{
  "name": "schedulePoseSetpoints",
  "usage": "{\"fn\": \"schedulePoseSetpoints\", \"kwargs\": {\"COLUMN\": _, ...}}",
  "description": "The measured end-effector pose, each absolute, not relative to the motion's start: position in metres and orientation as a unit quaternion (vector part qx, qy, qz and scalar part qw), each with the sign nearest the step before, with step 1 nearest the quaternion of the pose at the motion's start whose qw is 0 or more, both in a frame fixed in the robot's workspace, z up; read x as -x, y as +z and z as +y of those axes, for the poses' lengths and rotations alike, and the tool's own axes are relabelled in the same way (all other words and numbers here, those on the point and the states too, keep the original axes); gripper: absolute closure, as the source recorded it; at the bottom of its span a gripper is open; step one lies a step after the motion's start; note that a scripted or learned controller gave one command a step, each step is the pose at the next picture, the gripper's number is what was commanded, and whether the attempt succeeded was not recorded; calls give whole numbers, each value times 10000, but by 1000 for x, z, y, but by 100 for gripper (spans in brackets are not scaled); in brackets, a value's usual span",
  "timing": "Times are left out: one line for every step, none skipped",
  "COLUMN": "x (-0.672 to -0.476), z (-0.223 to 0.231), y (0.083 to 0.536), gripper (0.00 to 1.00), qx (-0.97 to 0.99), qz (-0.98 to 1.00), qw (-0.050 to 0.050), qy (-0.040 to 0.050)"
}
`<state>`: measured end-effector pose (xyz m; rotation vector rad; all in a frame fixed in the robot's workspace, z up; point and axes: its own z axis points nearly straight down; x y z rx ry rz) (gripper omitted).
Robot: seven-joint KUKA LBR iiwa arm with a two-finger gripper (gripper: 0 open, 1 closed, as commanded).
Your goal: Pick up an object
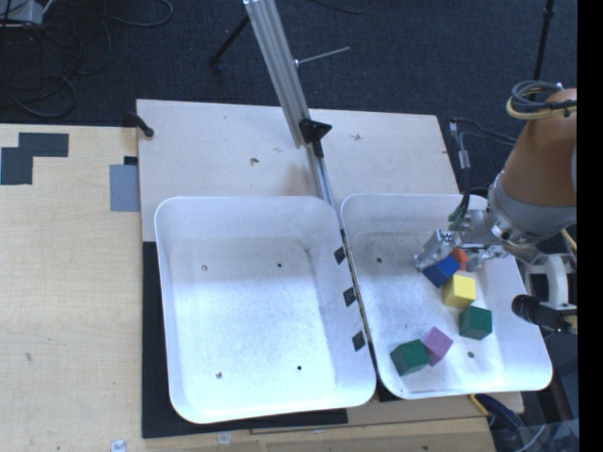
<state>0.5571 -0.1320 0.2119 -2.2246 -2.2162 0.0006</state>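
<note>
The right bin holds several small blocks. A blue block lies in its middle right, with a small orange piece just behind it. A yellow cube sits in front of the blue block. Toward the bin's front lie a green cube, a purple cube and a dark green cube. My gripper reaches in from the right and hangs low over the blue block, right at its top edge. Whether it grips anything cannot be made out.
The left bin stands beside the right one, split from it by a ridge with black clips. A slanted aluminium pole rises behind the bins. The arm's orange band looms over the right bin's far corner.
</note>
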Motion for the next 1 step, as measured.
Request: {"fn": "schedulePoseSetpoints", "kwargs": {"x": -593, "z": -182, "y": 97, "gripper": 0, "qx": 7076, "qz": -7066, "qw": 8, "qy": 16}}
